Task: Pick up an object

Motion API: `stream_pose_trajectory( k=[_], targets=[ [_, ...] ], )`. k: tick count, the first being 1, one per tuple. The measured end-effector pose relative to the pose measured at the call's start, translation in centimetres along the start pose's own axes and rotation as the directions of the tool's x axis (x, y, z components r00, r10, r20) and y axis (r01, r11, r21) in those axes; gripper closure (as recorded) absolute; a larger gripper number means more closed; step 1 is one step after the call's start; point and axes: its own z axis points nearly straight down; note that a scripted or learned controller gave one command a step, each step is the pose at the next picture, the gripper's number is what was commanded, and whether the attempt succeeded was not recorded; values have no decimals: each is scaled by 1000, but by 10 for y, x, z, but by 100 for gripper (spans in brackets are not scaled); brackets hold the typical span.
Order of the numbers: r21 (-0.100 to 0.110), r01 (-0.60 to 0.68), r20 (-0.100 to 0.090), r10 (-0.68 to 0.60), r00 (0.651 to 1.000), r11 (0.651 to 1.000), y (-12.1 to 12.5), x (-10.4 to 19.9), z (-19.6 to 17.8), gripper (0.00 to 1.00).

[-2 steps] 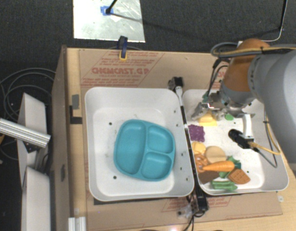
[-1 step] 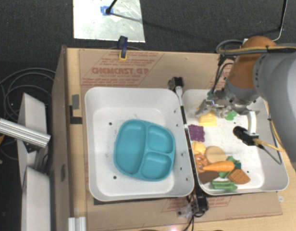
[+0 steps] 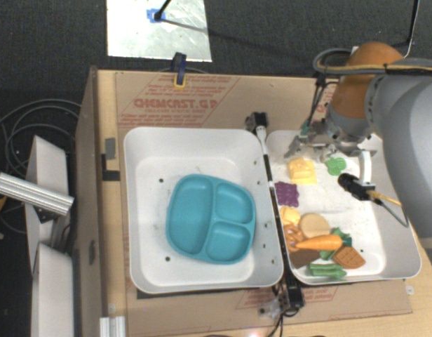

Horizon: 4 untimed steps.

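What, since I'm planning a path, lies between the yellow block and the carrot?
Camera view: a round tan piece sits beside the carrot; bare bin floor up to the yellow block.

We log a teal plastic divided plate (image 3: pixel 210 217) with three compartments, lying flat and face up near the middle of the white bin on the view's left (image 3: pixel 142 181). All other pieces sit in the white bin on the view's right (image 3: pixel 402 255).

- **Far end:** a pale yellow plastic block (image 3: pixel 302 170), with a small green rounded toy (image 3: pixel 336 165) just beside it.
- **Against the inner wall:** a purple toy grape cluster (image 3: pixel 287 194).
- **Near end, crowded and touching:**
  - a tan round bun-like disc (image 3: pixel 315 224);
  - an orange toy carrot (image 3: pixel 318 243) lying crosswise just below the disc;
  - a brown waffle-patterned wedge (image 3: pixel 350 258);
  - a green toy pea pod (image 3: pixel 327 272) flat along the near wall.

We cannot identify the dark brown piece (image 3: pixel 304 257) beside the carrot.
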Motion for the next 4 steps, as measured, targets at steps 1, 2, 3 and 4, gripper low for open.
stream_pose_trajectory(
  k=[1,2,3,4],
  targets=[
    [5,1,-1,-1,1000,1000,-21,24,1,0],
    [2,0,0,0,1000,1000,-11,17,0,0],
    [1,0,0,0,1000,1000,-1,21,0,0],
    [1,-4,1,4,1000,1000,-1,16,0,0]
  ],
)
